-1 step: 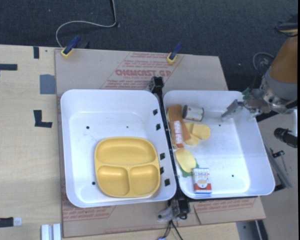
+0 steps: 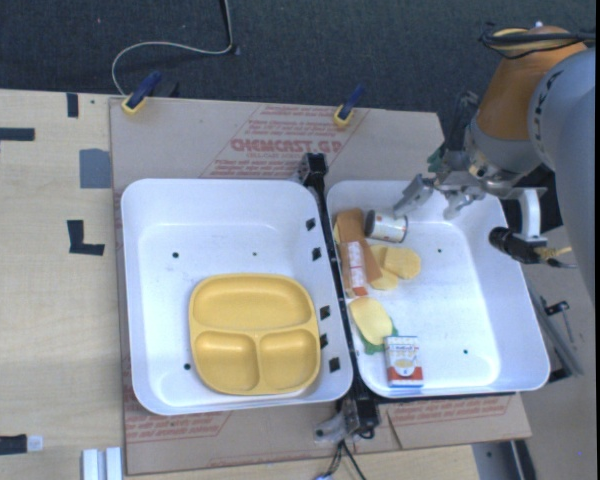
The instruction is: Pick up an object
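While nothing is being lifted yet, the pile in the right bin (image 2: 480, 363) is waiting. Nearest me, a small red and white carton (image 2: 403, 359) is lying by the front wall, with a yellow-green piece (image 2: 371, 319) just behind it. Further back, a long orange packet (image 2: 353, 253) is running along the divider, pale yellow pieces (image 2: 395, 264) are sitting beside it, and a small metal can (image 2: 387, 228) is lying on its side. Beyond that, the gripper (image 2: 417, 192) is hovering by the can, apparently approaching; whether it is spread or closed I cannot tell. Next it needs lowering squarely over one item. The left bin (image 2: 150, 268) is holding a yellow divided tray (image 2: 252, 330).
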### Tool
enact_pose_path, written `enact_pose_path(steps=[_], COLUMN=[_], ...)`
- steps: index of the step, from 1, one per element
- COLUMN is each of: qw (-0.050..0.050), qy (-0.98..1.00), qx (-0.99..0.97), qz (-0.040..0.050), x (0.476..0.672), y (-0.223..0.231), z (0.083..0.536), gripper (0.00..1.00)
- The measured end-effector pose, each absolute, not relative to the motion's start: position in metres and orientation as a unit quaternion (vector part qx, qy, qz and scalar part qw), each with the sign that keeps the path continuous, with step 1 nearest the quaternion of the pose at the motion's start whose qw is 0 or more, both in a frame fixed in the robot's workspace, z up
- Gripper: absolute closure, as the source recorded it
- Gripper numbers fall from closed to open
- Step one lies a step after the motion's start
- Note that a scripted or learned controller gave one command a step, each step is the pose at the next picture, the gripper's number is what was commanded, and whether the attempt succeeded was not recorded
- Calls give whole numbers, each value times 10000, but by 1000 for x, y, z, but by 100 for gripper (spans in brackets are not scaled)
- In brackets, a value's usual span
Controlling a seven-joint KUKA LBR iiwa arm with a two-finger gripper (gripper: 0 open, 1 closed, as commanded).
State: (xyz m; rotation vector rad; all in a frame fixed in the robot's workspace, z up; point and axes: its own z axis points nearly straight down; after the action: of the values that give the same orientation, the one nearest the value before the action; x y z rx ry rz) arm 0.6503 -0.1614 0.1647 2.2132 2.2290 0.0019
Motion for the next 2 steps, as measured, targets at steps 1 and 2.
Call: enact_pose_path(steps=[1,2], qw=[33,-107], qy=[7073,7053], qx=[7069,7087], qz=[-3,-116], x=[610,648], y=[-111,-99], z=[84,83], gripper=[0,0])
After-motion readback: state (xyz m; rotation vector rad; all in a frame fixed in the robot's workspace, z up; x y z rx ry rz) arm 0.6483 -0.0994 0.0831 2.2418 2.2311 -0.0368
